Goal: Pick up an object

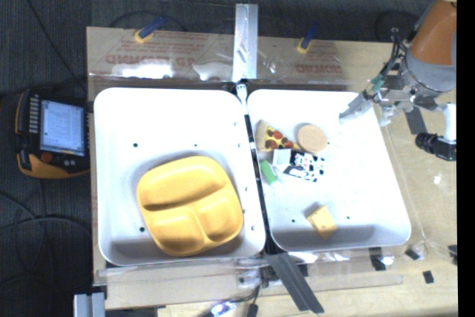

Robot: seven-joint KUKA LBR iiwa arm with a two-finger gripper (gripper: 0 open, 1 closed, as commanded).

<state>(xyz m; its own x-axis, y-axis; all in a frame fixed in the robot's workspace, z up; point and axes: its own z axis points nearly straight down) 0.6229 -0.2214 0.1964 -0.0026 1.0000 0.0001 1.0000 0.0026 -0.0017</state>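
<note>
1. Bench [111,48]: flat tan board, clear plastic sheet with red print along its far edge, held by two blue-and-yellow clamps [148,30].
2. Two shallow white bins, smooth plastic, rounded corners, side by side and touching along the middle. Left bin [119,122], right bin [364,182].
3. My arm [434,33]: grey with an orange band, over the right bin's far right corner.
4. Yellow tray [189,203]: one, glossy moulded plastic, rounded, three compartments, sits in the left bin toward its near right corner.
5. My gripper [355,109]: tip just above the right bin's far right rim, nothing between the fingers that I can see; whether they are spread or closed I cannot tell at this angle.
6. Handheld pendant [53,131]: one, black and orange with a lit screen, off the bench's left edge.
7. Right bin contents, five small items, all well apart from my tip:
   - black-and-white patterned piece [306,165], flat, near the centre;
   - tan round disc [312,137], just beyond it;
   - pizza slice toy [273,136], wedge, by the left wall;
   - yellow block [321,220], cheese-like, toward the near edge;
   - green piece [268,172], small, against the left wall.
8. Nothing between my tip and the cluster.
</note>
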